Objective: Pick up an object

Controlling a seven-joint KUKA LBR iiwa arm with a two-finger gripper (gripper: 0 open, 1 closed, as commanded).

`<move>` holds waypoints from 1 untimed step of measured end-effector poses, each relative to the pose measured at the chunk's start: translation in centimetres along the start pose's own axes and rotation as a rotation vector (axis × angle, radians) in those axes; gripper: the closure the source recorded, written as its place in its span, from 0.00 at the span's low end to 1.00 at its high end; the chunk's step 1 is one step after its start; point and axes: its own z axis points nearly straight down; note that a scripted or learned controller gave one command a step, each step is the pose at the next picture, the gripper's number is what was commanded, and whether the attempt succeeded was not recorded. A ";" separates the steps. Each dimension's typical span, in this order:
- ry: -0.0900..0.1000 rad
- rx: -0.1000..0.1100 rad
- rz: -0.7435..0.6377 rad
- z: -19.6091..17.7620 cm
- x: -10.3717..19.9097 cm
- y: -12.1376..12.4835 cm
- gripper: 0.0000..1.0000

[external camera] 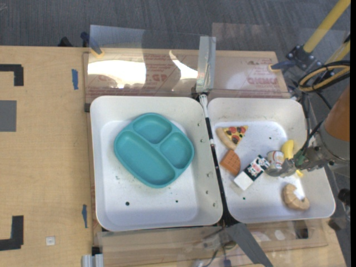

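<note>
In the right bin (pixel 261 202), low over its floor, the gripper (pixel 276 168) sits at the end of the arm reaching in from the right; cannot tell how the jaws stand or whether anything is caught. Just beside it: a yellow banana toy (pixel 287 149) and a black-and-white carton (pixel 251 173). Nearby lie a pizza slice toy (pixel 232 136), a brown waffle-like piece (pixel 231 162) and a croissant toy (pixel 295 197). Left bin (pixel 105 199) holds a teal divided plate (pixel 153 149).

A teal divided plate (pixel 154 149) in a white bin (pixel 105 204); a yellow, perhaps banana-like, piece (pixel 288 148).
</note>
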 end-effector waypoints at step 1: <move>-0.004 -0.008 0.328 -9.4 -3.1 1.4 1.00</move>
